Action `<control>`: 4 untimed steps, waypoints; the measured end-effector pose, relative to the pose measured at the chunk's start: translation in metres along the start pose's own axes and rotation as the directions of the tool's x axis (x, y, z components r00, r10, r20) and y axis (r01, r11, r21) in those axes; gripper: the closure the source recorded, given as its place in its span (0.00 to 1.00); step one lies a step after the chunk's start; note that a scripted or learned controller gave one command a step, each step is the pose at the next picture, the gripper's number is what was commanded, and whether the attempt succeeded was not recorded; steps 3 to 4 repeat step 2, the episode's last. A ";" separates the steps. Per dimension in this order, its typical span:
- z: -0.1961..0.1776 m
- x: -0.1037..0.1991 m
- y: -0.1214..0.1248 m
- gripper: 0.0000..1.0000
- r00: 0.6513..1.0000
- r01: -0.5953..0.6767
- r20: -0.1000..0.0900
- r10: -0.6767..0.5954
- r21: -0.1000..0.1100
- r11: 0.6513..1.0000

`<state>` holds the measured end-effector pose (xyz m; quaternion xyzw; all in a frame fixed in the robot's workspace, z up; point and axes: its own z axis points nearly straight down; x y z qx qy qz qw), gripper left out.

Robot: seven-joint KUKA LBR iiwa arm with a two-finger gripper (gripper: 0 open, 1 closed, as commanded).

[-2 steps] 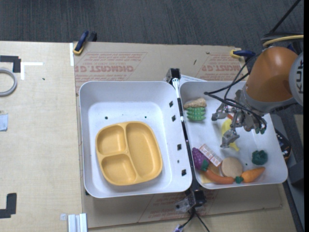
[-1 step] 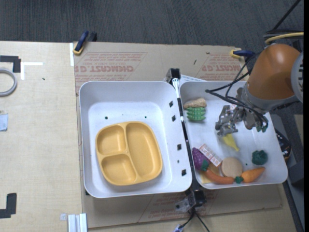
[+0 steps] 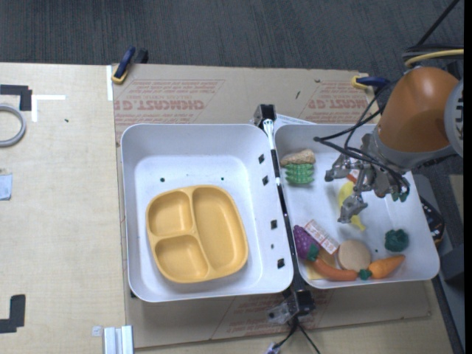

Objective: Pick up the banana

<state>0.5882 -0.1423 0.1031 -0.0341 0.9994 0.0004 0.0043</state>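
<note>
Orange-banded arm hangs over the right bin, its gripper directly upon the steeply slanted banana; finger spread and grasp cannot be told.

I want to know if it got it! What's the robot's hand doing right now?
End effector: down in the right white bin at the yellow banana; open or closed cannot be told.

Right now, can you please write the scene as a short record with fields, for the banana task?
target: banana, yellow, in the right bin
gripper: gripper low over the banana, grasp not confirmed
arm: enters from the right, orange band above the wrist
right bin, other items: green corn, carrots, broccoli
left bin: left bin holds a yellow divided plate
</note>
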 end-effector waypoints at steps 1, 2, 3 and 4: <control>0.010 0.003 0.017 0.00 0.895 0.447 -0.005 -0.447 -0.003 0.895; 0.000 0.002 0.017 1.00 0.897 0.442 0.001 -0.442 -0.001 0.897; 0.000 0.002 0.017 1.00 0.897 0.442 0.001 -0.442 -0.001 0.897; 0.000 0.002 0.017 1.00 0.897 0.442 0.001 -0.442 -0.001 0.897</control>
